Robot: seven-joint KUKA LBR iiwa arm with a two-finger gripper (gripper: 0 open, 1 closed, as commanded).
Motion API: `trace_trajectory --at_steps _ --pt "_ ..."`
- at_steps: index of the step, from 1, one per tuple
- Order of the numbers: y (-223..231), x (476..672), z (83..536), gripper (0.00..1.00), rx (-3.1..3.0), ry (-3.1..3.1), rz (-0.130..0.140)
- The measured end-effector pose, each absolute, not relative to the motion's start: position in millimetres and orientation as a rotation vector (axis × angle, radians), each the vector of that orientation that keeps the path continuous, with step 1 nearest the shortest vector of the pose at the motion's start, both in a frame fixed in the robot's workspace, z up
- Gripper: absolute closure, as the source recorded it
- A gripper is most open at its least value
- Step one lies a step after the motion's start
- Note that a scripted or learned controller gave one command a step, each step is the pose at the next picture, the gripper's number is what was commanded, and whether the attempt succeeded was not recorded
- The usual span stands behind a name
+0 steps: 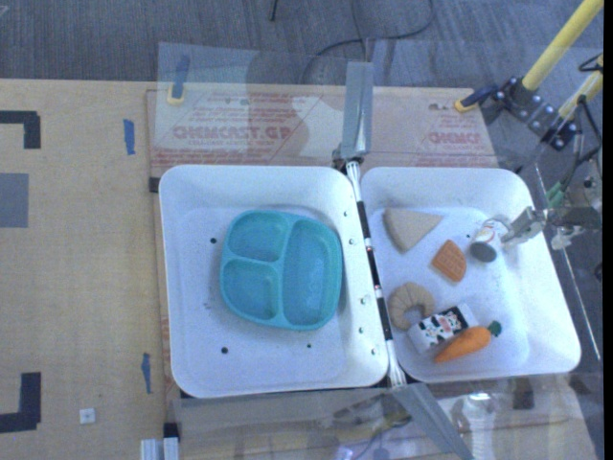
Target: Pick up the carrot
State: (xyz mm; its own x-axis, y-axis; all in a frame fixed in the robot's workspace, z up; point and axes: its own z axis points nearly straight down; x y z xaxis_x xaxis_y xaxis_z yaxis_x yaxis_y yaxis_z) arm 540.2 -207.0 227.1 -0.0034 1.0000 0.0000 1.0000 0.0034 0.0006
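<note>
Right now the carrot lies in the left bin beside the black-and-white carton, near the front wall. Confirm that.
Not quite: the bin is wrong. The camera view shows the carrot in the right bin, not the left one. The rest holds: it lies beside the black-and-white carton, near the front wall. The left bin holds the teal divided plate.

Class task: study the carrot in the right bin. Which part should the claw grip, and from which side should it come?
Grip the carrot mid-body, coming from above, closing across its narrow width. It lies flat, with the black-and-white toy touching its upper side, so space there looks tight.
</note>
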Motion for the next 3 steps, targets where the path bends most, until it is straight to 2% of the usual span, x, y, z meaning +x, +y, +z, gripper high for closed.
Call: trace_trajectory --at_steps 1,2,3 --pt "-178.8 508.7 87.7 0.00 2.245 2.188 0.008" --pt "-153.6 558.2 88.1 0.00 1.521 2.736 0.005" --pt "-157.0 559.1 99.2 1.00 1.525 2.727 0.007"
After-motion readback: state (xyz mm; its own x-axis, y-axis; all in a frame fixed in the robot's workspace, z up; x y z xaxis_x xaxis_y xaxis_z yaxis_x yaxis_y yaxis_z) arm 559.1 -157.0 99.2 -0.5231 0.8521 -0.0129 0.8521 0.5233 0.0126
